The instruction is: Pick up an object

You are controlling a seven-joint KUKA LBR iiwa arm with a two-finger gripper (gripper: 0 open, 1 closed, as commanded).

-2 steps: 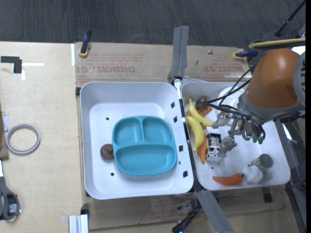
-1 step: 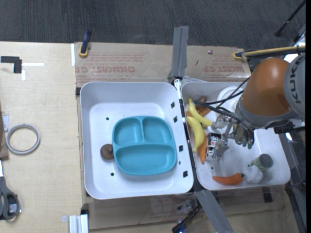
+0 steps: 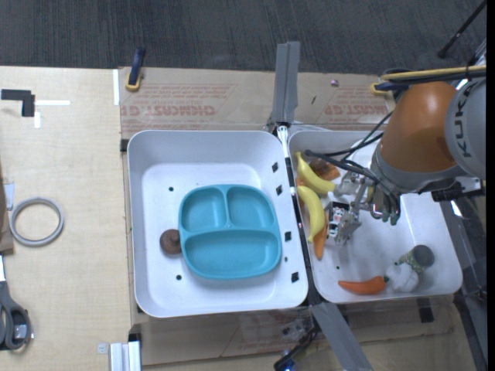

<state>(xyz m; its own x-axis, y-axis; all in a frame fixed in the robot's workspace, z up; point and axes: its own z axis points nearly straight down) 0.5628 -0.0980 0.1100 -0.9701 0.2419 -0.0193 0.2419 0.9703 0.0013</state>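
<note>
Bananas (image 3: 309, 195), two, yellow: you'll find them along the left wall of the right bin (image 3: 433, 284). Gripper (image 3: 342, 226) sits just right of them (whether it stands open, you cannot tell). Carrot (image 3: 362, 286) lies nearer that bin's front wall.

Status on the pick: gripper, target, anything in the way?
Gripper low in the right bin, beside the bananas; fingers unclear. Nothing visibly held. Orange carrot lies near the front wall, apart.
</note>
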